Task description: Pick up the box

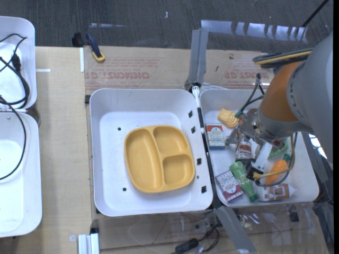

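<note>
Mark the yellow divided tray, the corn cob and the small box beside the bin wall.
yellow divided tray [159,159], camera view, centre ridge.
corn cob [228,118], camera view, middle.
small box [215,135], camera view, top face.

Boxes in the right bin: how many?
3 visible. One small box near the bin's left wall, one box at the front left corner, one flat carton along the front edge. The arm may hide more.
</note>
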You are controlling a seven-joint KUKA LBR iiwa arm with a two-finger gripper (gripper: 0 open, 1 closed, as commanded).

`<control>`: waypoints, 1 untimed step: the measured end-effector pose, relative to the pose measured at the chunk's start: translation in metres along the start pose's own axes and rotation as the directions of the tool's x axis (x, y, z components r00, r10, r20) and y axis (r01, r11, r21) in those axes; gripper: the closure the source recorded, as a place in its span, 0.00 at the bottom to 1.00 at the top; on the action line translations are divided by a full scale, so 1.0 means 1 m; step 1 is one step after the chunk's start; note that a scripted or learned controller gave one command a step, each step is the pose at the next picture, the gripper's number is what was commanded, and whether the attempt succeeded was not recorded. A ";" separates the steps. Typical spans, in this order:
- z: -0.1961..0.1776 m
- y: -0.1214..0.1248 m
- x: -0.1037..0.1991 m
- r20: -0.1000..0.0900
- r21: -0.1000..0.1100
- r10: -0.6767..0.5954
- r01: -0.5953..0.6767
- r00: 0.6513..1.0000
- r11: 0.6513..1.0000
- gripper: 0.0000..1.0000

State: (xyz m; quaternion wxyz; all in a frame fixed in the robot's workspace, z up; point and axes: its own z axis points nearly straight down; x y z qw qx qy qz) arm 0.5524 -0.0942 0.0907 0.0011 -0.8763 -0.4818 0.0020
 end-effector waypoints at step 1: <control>-0.102 0.073 0.070 0.000 -0.004 -0.045 0.045 0.999 0.999 0.00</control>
